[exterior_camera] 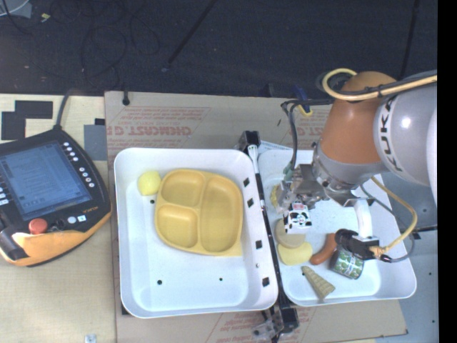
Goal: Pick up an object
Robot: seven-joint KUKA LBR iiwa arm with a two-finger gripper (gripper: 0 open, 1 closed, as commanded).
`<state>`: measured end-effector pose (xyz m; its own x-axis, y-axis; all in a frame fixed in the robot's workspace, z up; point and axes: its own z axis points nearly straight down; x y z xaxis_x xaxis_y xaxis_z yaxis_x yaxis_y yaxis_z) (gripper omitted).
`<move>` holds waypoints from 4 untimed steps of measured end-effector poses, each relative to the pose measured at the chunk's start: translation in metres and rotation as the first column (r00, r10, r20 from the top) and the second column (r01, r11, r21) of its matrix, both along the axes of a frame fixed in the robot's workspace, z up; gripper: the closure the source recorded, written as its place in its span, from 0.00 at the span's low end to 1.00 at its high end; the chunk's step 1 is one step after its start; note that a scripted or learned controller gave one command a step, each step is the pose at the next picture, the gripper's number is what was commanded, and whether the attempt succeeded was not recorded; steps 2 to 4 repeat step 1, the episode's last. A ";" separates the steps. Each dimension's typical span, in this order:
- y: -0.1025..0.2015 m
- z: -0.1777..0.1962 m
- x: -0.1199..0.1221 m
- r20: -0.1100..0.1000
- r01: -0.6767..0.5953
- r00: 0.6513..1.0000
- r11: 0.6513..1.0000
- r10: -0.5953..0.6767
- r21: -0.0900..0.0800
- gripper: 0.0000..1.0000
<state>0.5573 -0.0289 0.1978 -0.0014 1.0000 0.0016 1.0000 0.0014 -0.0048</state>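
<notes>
The grey arm (400, 138) comes in from the right, its orange band (353, 131) bulging above the wrist, and on the grey shell beside the band I can read part of the black maker's lettering, "KUK", running sideways. The gripper (294, 200) hangs over the upper left part of the right bin (400, 291), close to the wall it shares with its neighbour; whether it stands wide or narrow I cannot tell from here. Just below it lies a small black-and-white piece (298, 221), so close that I cannot say whether the two touch. Below that sit a pale round disc (288, 236) and a yellow lump (296, 253), touching each other. To their right an orange sausage shape (325, 249) lies at a slant, and beside it a green can (348, 266) with a patterned label too small to read. A tan cone (319, 281) rests near the front rim, point towards the yellow lump. The left bin (186, 284) holds a yellow three-part plate (200, 209) and a small yellow ball (148, 183) just beside the plate's upper left corner. Both bins stand on a cardboard sheet (178, 120) printed in red, upside down; it seems to read "CHEMCAST GP". At the far left lies a teach pendant (43, 191) with a lit screen whose text is too fine to read, a red button and an orange edge.
</notes>
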 end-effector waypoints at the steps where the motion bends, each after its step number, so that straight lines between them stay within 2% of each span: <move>1: 0.014 -0.011 -0.005 0.000 0.001 1.000 1.000 -0.001 -0.001 1.00; 4: 0.014 -0.011 -0.005 0.000 0.001 1.000 1.000 -0.001 -0.001 1.00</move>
